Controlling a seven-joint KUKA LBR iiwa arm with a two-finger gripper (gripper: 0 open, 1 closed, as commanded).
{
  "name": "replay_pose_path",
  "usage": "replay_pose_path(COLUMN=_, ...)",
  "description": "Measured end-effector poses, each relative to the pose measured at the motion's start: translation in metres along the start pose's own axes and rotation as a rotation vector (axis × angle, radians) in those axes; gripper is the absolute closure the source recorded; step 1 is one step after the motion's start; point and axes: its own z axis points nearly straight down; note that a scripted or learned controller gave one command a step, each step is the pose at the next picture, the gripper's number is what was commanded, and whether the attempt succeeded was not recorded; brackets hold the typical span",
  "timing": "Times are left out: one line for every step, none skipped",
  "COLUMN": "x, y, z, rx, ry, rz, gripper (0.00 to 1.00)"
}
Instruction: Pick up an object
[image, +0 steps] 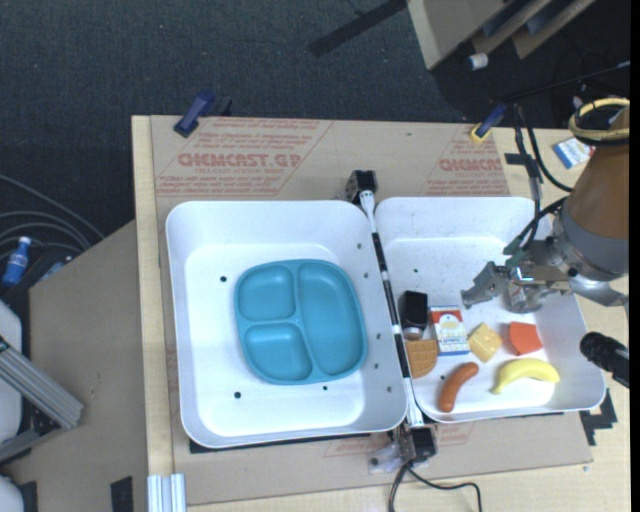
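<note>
The left bin (190, 300) carries a blue divided plate (298, 320) at its middle. Along the right bin's (450, 225) near edge lie a black block (413, 306), a brown cracker (421, 356), a small carton (450, 331), a sausage (457, 385), a yellow cheese piece (485, 342), a banana (526, 374) and an orange block (525, 337). The hand (490, 285) hangs over that bin's middle, fingers spread, gripping nothing.

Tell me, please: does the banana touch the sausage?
Apart. In the camera view, a strip of white bin floor shows between the banana and the sausage, both lying near the right bin's front edge.
</note>
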Motion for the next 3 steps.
replay_pose_path(x=-0.014, y=0.025, z=0.155, rx=-0.007, ry=-0.003, rz=0.002, gripper=0.0)
replay_pose_path(x=-0.017, y=0.112, z=0.159, rx=-0.021, ry=-0.003, rz=0.001, gripper=0.0)
replay_pose_path(x=-0.014, y=0.163, z=0.157, rx=-0.019, ry=-0.012, rz=0.004, gripper=0.0)
